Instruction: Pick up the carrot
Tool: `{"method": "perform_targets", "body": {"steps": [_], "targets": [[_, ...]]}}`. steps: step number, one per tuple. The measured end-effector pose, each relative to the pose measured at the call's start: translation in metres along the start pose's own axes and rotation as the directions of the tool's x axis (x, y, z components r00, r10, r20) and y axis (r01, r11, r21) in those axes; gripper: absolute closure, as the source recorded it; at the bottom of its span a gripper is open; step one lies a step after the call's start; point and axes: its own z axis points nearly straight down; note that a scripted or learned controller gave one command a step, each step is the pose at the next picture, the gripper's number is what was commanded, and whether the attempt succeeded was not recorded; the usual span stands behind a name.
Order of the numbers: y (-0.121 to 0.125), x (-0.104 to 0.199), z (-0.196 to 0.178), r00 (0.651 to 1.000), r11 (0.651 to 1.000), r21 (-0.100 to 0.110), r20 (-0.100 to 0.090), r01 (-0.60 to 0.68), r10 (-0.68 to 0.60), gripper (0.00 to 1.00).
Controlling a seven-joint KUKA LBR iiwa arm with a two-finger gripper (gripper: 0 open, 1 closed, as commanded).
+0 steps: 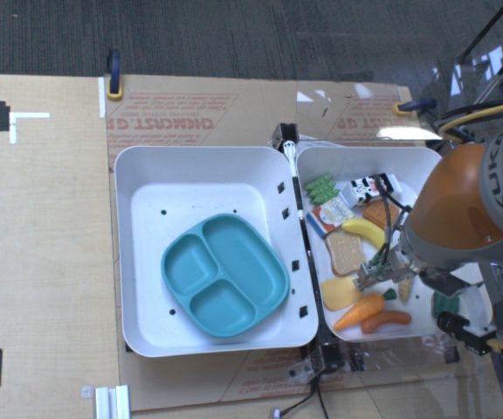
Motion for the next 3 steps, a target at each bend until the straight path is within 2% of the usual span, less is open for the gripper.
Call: {"method": "perform_targets", "body": {"steps": [1,2,3], "targets": [[0.000,0.000,0.000,1.000,1.000,0.000,0.000,0.001,-0.001,0.00],[-0.006,-0.009,0.012,0.972,0.972,-0.002,0.001,0.235,-0.235,0.00],[-0.005,-0.011,0.006,0.974,0.974,-0.001,0.001,0.228,-0.228,1.00]]}}
